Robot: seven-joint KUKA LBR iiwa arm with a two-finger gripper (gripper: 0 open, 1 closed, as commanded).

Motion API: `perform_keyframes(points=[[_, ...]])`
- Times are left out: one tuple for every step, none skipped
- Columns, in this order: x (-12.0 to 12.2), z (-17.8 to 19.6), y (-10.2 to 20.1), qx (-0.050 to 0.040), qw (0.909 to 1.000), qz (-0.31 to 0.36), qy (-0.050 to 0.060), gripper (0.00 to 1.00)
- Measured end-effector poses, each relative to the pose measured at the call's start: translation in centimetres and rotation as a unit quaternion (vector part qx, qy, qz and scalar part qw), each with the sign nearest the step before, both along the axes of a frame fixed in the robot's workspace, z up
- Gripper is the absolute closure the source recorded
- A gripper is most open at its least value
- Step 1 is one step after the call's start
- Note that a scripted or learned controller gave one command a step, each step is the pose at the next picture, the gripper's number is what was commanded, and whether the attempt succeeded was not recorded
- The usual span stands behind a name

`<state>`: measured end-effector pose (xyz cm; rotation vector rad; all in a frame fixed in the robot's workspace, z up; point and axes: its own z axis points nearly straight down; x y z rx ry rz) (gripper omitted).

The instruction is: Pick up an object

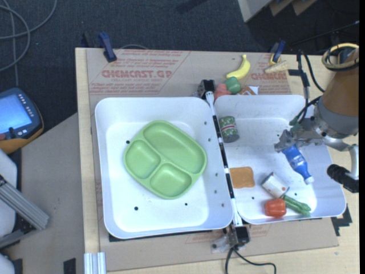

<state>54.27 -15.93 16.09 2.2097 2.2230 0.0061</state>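
Observation:
My gripper (292, 140) hangs over the right side of the right bin (256, 110), below the orange band of the arm. A blue bottle (298, 163) lies tilted directly under and in front of it, its upper end at the gripper's tip; I cannot tell whether they touch. Further left in the same bin a green can (228, 128) stands near the divider. A brown toast slice (242, 177), a white cylinder (274, 184) and a red vegetable with a green stem (277, 207) lie along the front.
The left bin (114, 204) holds a green divided plate (165, 159). A toy banana (240, 69) and small red and green toys (229, 85) sit on the board behind the right bin. Blue clamps (106, 45) grip the board's back edge.

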Motion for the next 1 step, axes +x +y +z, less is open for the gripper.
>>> perform_keyframes(points=[[3.14, 3.00, 11.29, 0.0030, 1.0000, 0.004, 0.001, 1.00]])
